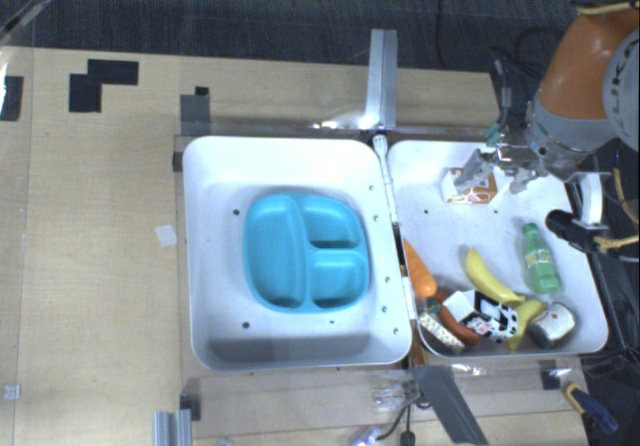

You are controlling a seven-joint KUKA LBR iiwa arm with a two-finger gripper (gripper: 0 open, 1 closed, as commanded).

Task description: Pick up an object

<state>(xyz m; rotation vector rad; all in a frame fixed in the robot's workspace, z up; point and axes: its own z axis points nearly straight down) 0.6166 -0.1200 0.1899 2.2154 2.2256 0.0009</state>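
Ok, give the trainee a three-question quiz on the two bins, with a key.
1. True or false: the blue tray lies in the left bin.
2. Which lies nearest the gripper? A) the banana B) the green bottle C) the small white and orange pack
3. Fill in: the carrot lies against the right bin's ____ wall.

Key: 1 true; 2 C; 3 left.
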